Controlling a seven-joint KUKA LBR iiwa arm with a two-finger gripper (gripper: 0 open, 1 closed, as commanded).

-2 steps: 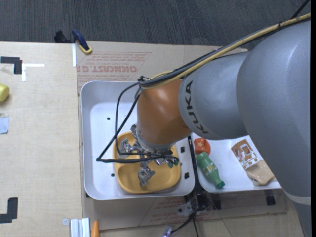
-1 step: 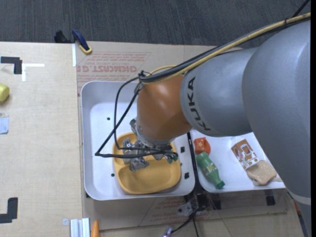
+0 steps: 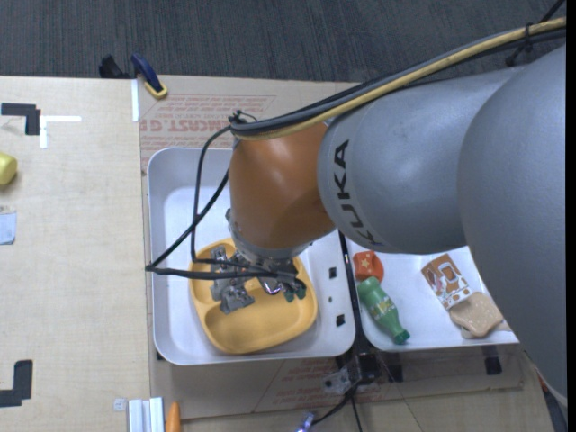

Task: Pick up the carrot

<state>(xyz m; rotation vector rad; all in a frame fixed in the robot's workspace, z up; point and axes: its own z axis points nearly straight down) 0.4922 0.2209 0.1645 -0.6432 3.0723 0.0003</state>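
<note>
The hand (image 3: 239, 293) hangs low in the left bin (image 3: 166, 241), right over a yellow dish (image 3: 270, 329) that lies at the near end of that bin. The wrist's orange band (image 3: 274, 187) sits directly above the hand and covers much of it, so I cannot tell whether the hand is wide, narrow, or holding anything. Black cables (image 3: 193, 232) loop down past the band to the hand's left.

I cannot tell where the carrot lies. A small dark green bit (image 3: 290, 293) shows on the dish just right of the hand, touching or nearly touching it, but what it belongs to is unclear.

Further right of the hand, past the wall between the bins, the right bin (image 3: 423, 336) holds a red piece (image 3: 365, 264) with a green bottle (image 3: 383, 310) just beside it. Beyond those lie a printed packet (image 3: 445, 279) and a tan biscuit (image 3: 476, 315). Well left of the hand, on the surface (image 3: 72, 286), a yellow thing (image 3: 5, 169) sits at the edge of view.
</note>
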